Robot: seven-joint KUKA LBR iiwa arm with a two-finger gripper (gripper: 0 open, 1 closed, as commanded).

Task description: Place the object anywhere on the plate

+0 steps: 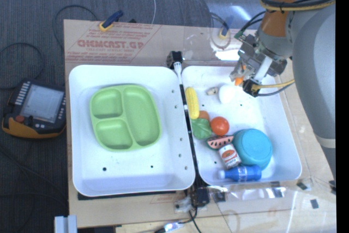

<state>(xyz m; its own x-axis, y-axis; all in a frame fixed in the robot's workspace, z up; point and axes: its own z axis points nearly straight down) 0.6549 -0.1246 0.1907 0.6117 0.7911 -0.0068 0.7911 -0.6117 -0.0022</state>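
Above the far right corner of the right-hand bin (283, 133), the grey arm's gripper (243, 80) hangs tilted toward the bin floor, a small orange piece (238, 82) showing at its tip; whether its fingers are spread or pressed together cannot be told from this angle. Just beside the gripper, a white egg-shaped object (227, 94) lies on the bin floor, with a small pale scrap (212, 91) next to it. Along the bin's left wall a yellow corn cob (191, 102) lies lengthwise, and near it sit a green leafy piece (200, 127) and a red tomato (220, 125), which touch each other. Toward the near side, a watermelon slice (220, 143), a small labelled can (230, 156), a blue bowl (253, 147) and a blue bottle (240, 174) crowd together. In the left bin (82, 166), the green divided plate (125, 117) rests on the floor, its three compartments bare, well apart from every object in the other bin. A handheld control pendant (34, 109) lies on the carpet to the left of the bench.
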